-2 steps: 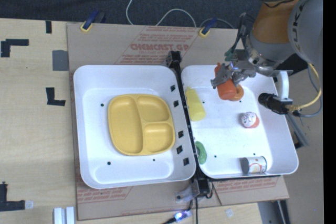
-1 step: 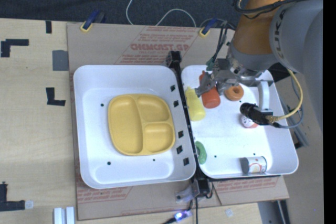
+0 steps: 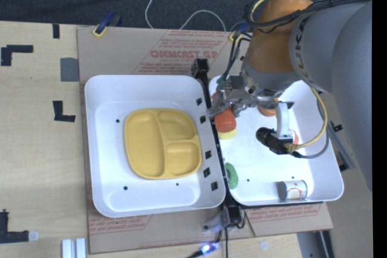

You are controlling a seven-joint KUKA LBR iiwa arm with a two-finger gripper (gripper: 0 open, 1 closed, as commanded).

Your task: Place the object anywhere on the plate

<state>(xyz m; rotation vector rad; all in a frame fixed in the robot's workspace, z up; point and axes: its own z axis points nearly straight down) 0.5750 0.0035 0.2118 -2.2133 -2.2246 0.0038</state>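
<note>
A yellow plate (image 3: 162, 142) with three compartments lies in the left bin (image 3: 103, 106), and nothing rests on it. My gripper (image 3: 228, 104) hangs over the left edge of the right bin (image 3: 320, 181), close to the divider between the bins. Directly under it sits a red-orange rounded object (image 3: 225, 122), with a pale yellow object (image 3: 227, 134) touching its near side. The gripper body hides where the tips meet the red object, so contact is unclear.
A green object (image 3: 231, 175) lies at the right bin's front left. A small can (image 3: 293, 190) lies on its side at the front right. An orange object (image 3: 266, 110) peeks out behind the wrist. The arm covers the right bin's far side.
</note>
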